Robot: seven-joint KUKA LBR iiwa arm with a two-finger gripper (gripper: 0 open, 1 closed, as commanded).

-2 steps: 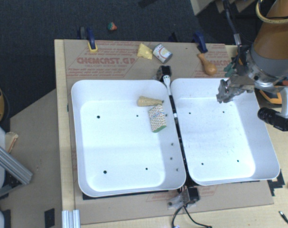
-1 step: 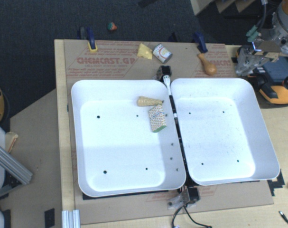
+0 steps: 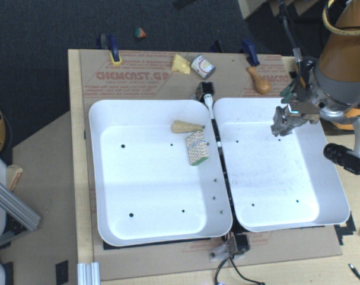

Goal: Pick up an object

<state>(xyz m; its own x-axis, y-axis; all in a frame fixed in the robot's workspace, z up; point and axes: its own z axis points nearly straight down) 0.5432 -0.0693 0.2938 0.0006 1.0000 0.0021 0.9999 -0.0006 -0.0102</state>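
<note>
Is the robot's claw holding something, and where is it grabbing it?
I cannot tell. The gripper hangs over the right bin, too small and dark to show anything held.

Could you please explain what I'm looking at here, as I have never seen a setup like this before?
This is one picture from a fixed camera above a bench, looking down at a slant. The grey machine with the orange band entering from the right is a robot arm. At its end is a gripper, the part meant to grasp things; it is above the far end of the right bin. I cannot tell how its jaws stand, and nothing is seen held.

Two shallow white bins sit side by side on a brown board. The left bin contains a tan piece and, beside it, a patterned packet. Behind the bins, on the board, lie a yellow piece, a small box and a wooden tool. The arm's job is to pick up an object.
</note>
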